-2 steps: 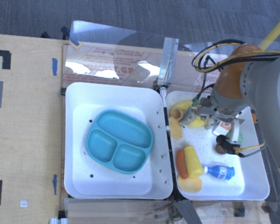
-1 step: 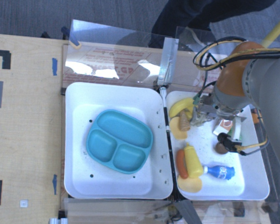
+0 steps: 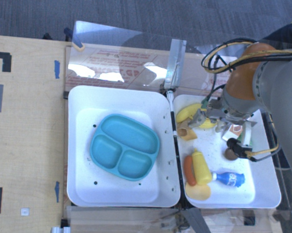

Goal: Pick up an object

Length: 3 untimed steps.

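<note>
- Nearest the camera, at the right bin's (image 3: pixel 265 196) front edge, lies a pale yellow-orange rounded piece (image 3: pixel 199 192), touching a yellow bottle (image 3: pixel 201 167) and an orange carrot-like stick (image 3: pixel 189 170)
- Just beside them lies a small blue bottle (image 3: pixel 230 178) on its side
- Further back – a banana (image 3: pixel 188 112), a brown piece (image 3: pixel 186 134), a dark brown ball (image 3: pixel 230 154)
- Gripper (image 3: pixel 216 118) hangs over the banana's right end; I cannot tell how its fingers stand
- Left bin (image 3: pixel 80 134) holds a blue divided plate (image 3: pixel 124 146)
</note>
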Each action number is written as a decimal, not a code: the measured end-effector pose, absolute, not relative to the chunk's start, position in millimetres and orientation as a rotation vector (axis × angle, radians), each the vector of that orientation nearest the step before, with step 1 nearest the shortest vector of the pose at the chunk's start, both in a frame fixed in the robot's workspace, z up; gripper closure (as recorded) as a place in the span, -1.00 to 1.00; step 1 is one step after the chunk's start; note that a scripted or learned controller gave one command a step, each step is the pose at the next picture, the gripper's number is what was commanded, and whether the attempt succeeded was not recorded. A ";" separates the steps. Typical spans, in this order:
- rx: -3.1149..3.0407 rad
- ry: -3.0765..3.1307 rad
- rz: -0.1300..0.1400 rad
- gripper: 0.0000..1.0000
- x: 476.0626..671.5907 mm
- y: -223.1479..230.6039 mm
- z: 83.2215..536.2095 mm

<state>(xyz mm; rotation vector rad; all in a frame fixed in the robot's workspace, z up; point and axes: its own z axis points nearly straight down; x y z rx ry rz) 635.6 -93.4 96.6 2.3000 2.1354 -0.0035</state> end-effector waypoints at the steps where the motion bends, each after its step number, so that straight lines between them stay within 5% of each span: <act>1: 2.411 2.006 0.008 -1.00 640.2 -70.3 188.4; 2: 2.298 2.138 0.004 -1.00 633.9 -116.7 87.0; 3: 2.297 2.139 0.002 1.00 634.2 -116.6 96.7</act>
